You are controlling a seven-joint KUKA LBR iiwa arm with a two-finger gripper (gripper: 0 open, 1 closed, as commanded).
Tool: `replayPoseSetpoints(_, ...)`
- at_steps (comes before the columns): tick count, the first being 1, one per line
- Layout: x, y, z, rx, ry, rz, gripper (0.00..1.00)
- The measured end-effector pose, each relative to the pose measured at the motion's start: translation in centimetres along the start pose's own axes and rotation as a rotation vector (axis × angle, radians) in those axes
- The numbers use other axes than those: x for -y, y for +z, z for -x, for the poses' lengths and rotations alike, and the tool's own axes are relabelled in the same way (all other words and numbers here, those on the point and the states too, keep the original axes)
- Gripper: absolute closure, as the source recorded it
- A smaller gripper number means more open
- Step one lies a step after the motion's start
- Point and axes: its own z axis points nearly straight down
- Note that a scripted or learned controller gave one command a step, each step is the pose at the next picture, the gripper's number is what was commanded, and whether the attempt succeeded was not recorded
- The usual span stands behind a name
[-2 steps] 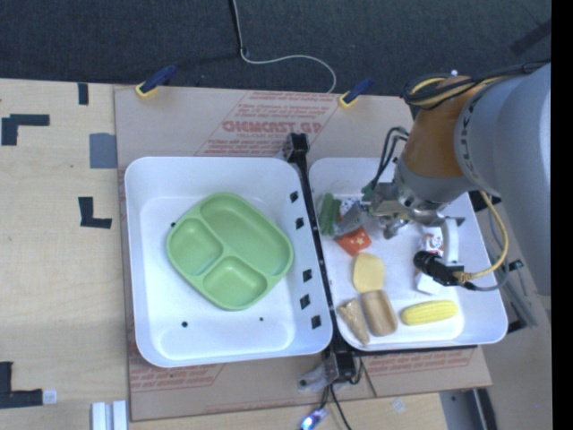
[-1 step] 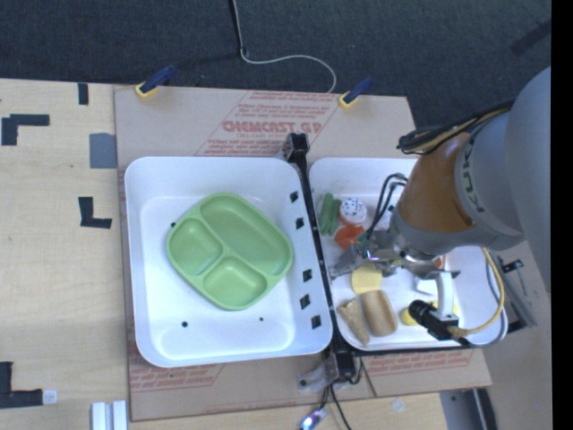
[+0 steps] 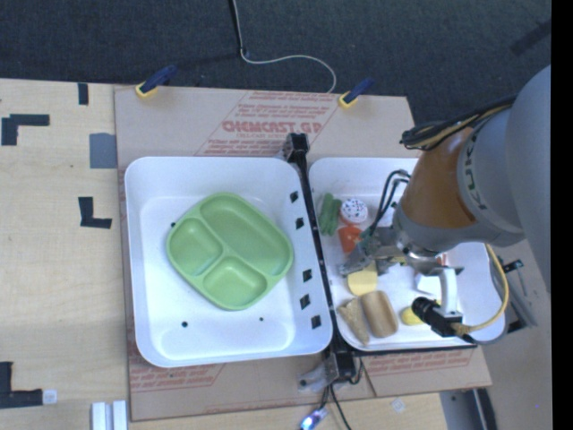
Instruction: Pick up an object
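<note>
1. Here, in the right bin (image 3: pixel 479 343), you see a small heap of toy food: a pale yellow block (image 3: pixel 362 282), a tan bread-like piece (image 3: pixel 370 314), a red piece (image 3: pixel 348 236), a green piece (image 3: pixel 329 211), a white speckled ball (image 3: pixel 354 210) and a small yellow piece (image 3: pixel 410 316).
2. Red print on the cardboard sheet (image 3: pixel 260 124) behind the bins is too blurred for you to read with confidence.
3. The gripper (image 3: pixel 363 258) sits low over the right bin, its tip just above the pale yellow block and beside the red piece; you cannot tell from this angle whether it is grasping anything.
4. The left bin (image 3: pixel 143 240) holds a green divided plate (image 3: pixel 229 250), well apart from the gripper.
</note>
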Motion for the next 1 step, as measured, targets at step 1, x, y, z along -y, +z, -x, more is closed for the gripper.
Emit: replayPoseSetpoints(1, 3.45, -9.56, -6.42, -0.004, -0.008, 0.007, 1.00)
